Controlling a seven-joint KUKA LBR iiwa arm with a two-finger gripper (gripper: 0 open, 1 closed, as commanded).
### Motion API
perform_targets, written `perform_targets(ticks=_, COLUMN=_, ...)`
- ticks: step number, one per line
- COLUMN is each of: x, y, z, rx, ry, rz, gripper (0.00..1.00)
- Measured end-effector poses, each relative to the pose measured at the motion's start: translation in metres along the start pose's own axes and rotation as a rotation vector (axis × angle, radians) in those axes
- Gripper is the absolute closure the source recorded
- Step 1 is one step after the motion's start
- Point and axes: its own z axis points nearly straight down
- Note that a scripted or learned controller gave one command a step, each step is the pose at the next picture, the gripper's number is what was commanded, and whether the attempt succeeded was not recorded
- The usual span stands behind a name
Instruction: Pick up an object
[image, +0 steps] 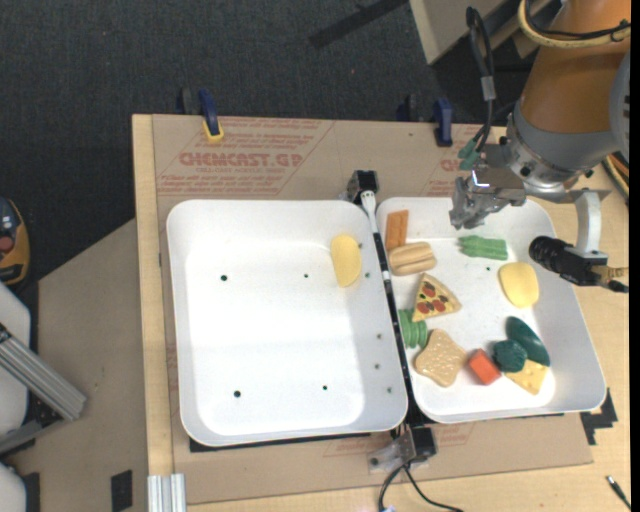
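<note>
Grey fingers (470, 217) hover — green bean pod (483, 247) just below.

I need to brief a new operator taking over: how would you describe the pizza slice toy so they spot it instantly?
Start at the right bin, the crowded one. Near its left wall, just below the hot dog, lies the pizza slice. It is the only triangular piece there, yellow with red dots, unlike the plain tan toast below it.
</note>
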Motion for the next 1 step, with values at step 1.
perform_targets(ticks=1, x=0.0664, y=0.0831, z=0.1097, rx=-0.006, ry=0.003, rz=-0.009, gripper=1.00)
